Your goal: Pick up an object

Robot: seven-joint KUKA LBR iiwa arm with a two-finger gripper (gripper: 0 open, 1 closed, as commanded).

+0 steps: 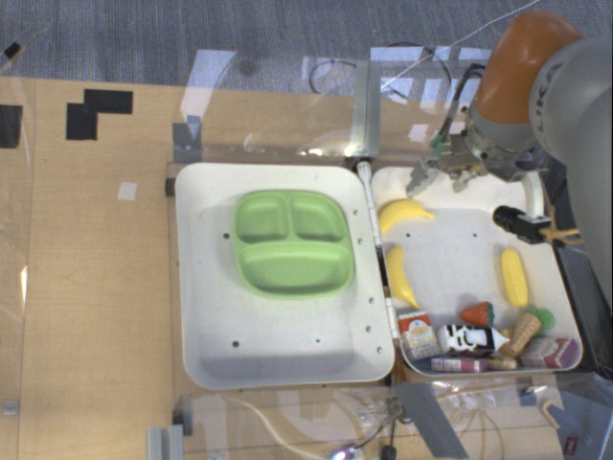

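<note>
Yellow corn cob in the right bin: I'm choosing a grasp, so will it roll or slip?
The yellow corn cob looks rounded and elongated, so a push would probably roll it sideways. Its glossy, plastic-looking surface may slip between fingers. It lies apart from neighbours, probably easing access.

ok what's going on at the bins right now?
The arm's hand hangs over the far edge of the right bin, near a yellow banana. Nothing shows between its fingers, so no pick yet. The right bin also holds a second banana, a corn cob and a cluster of small toys along the near edge. The left bin holds a green divided plate.
</note>
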